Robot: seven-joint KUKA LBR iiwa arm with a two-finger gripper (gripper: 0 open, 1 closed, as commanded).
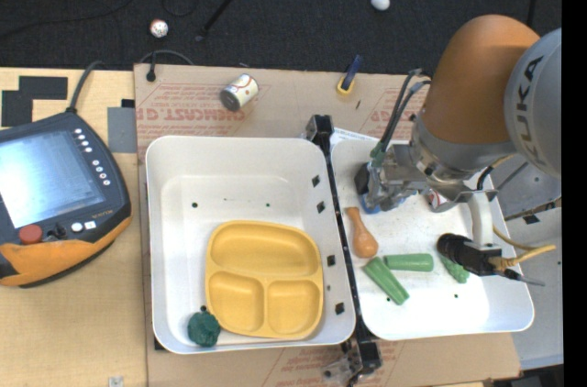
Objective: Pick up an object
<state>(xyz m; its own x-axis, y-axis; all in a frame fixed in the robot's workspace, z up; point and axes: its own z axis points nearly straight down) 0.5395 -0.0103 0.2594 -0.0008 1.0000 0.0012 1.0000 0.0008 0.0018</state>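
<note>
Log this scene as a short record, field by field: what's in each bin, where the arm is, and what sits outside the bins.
left bin: yellow three-compartment tray; green lump by its near-left corner
right bin: orange-brown wooden piece near the divider; long green stick and angled green stick just in front of it; small green piece further right
arm: reaching in from the right, over the back of the right bin
outside bins: small can lying on the cardboard behind the left bin; pendant at far left
</note>
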